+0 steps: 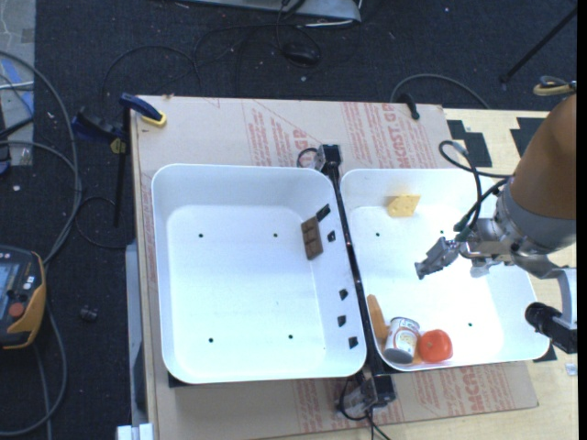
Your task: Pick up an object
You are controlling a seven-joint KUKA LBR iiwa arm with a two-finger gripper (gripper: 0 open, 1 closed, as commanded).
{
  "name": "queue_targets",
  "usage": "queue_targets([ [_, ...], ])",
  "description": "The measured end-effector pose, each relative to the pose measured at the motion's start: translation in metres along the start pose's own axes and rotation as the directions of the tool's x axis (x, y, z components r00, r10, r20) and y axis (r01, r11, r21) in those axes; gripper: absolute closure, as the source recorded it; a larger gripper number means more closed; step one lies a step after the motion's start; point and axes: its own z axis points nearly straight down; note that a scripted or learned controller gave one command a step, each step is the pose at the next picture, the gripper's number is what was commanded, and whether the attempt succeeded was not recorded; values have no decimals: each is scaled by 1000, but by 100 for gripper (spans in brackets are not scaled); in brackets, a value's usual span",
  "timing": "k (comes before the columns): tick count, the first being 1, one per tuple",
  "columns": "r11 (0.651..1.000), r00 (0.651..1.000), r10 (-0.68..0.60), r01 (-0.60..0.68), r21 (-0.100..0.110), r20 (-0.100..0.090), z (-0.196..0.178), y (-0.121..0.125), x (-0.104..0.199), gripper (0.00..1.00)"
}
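Observation:
My gripper (431,262) hangs over the middle of the right bin (514,337), reaching in from the right on the grey arm. A yellow wedge-shaped piece (403,205) lies at the back of that bin, up and left of the gripper. In the front left corner sit an orange carrot (375,313), a small tin can (401,338) on its side and a red tomato (436,345), below the gripper. A brown chocolate-like bar (313,238) leans on the right wall of the left bin (183,246).
The divider between the two bins (347,264) runs just left of the gripper. Cables and a blue-and-yellow clamp (143,110) lie beyond the bench's back edge. A black part of the arm (548,323) overhangs the right bin's front right corner.

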Motion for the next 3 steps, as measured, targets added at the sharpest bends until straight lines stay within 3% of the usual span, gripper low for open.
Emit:
queue_targets([
  [1,1000,1000,0,0,0,0,-19,58,-33,0],
  [3,1000,1000,-1,1,2,0,26,159,-71,0],
])
